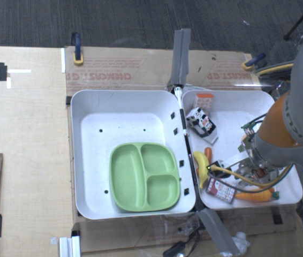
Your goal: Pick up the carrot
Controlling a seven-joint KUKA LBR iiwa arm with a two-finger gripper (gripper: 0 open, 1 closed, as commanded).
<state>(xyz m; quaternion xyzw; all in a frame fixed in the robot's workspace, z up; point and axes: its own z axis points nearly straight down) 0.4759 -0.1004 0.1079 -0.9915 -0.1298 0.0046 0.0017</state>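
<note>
The carrot (254,196) lies along the front edge of the right bin (232,116), orange, with its green end pointing right. My gripper (254,171) hangs low in the right bin, just behind and above the carrot, under the arm's orange band. The view shows nothing held between its fingers. The wrist hides part of the bin floor behind the carrot.
A dark red packet (219,189) lies just left of the carrot. A banana (199,166) and a small red item (208,154) sit by the divider. A black-and-white box (201,122) and an orange-topped packet (204,98) lie further back. The left bin (87,143) holds a green divided plate (143,176).
</note>
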